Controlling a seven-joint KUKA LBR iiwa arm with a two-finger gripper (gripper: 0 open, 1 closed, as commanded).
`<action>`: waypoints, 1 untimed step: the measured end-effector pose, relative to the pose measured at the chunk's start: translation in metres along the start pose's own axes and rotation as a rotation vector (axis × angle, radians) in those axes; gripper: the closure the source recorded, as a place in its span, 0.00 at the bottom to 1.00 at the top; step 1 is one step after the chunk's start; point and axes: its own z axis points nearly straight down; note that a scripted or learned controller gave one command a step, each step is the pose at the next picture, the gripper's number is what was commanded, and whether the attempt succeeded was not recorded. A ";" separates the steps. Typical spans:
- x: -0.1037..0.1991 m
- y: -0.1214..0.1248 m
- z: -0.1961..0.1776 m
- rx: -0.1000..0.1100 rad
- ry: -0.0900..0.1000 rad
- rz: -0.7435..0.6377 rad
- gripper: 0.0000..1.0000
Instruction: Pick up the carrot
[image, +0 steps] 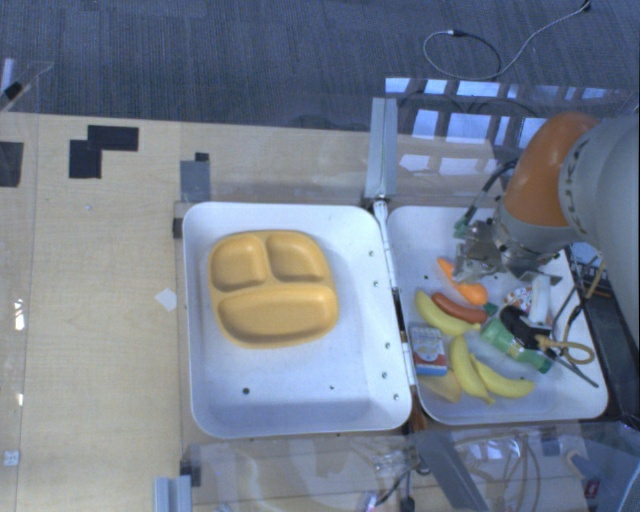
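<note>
The carrot (473, 293) is a small orange piece lying in the upper middle of the right white bin (590, 405). Its thin tip points up and left, and its thicker end shows lower right. My gripper (470, 262) hangs directly over the carrot's middle and hides that part. The grey arm with its orange band (540, 185) reaches in from the right above it. Whether the gripper touches the carrot is not visible from this angle.
Crowded just below the carrot are a reddish sausage (458, 308), several bananas (470, 365), a green bottle (512, 345) and a small carton (428, 350). The left bin (200, 400) holds a yellow divided plate (272, 285). Cables trail at the right bin's right side.
</note>
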 end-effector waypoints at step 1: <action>0.000 0.000 0.000 0.000 0.000 0.000 0.00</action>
